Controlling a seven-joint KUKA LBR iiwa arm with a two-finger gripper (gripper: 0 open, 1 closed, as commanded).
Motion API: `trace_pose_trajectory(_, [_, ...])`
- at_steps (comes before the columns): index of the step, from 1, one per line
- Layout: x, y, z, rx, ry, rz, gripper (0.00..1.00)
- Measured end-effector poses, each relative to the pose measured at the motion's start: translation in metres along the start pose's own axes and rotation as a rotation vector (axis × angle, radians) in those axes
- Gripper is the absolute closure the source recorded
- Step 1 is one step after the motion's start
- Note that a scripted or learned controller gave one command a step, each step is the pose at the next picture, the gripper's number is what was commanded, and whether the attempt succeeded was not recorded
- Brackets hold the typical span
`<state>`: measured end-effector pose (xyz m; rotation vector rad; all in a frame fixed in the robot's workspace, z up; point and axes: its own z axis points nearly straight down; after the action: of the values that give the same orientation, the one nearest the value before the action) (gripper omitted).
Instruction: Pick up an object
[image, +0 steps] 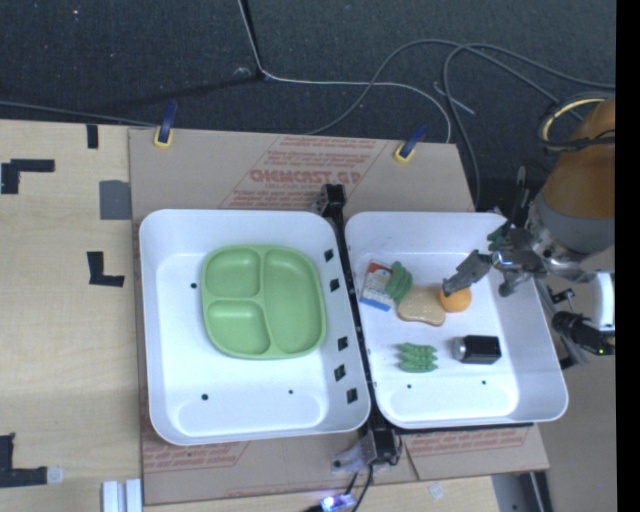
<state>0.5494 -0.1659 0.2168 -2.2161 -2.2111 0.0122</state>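
Observation:
The right bin (520, 385) holds several small objects. An orange ball (456, 300) rests against a tan flat piece (422, 311). To their left lie a small red, white and blue box (377, 285) and a green item (401, 280). Closer to the front are a green leafy piece (417, 357) and a black block (478, 349). My gripper (486, 280) hovers over the right side of this bin, open. Its left finger (466, 273) ends just above the orange ball, and nothing sits between the fingers.
The left bin (170, 300) holds a green divided plate (265, 302). A black divider with clips (345, 300) runs between the bins. Cables (420, 70) trail across the dark floor behind the bench. The arm's orange band (585, 180) is at the right edge.

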Motion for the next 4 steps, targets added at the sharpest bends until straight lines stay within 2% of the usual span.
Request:
trace_pose_trajectory(1, [0.000, 0.003, -0.006, -0.012, -0.002, -0.003, 0.00])
trace_pose_trajectory(2, [0.007, 0.010, 0.050, -0.007, -0.002, -0.004, 0.00])
trace_pose_trajectory(3, [-0.002, 0.014, 0.106, -0.008, -0.003, -0.003, 0.00])
trace_pose_trajectory(4, [-0.002, 0.015, 0.130, -0.013, -0.003, -0.003, 0.00])
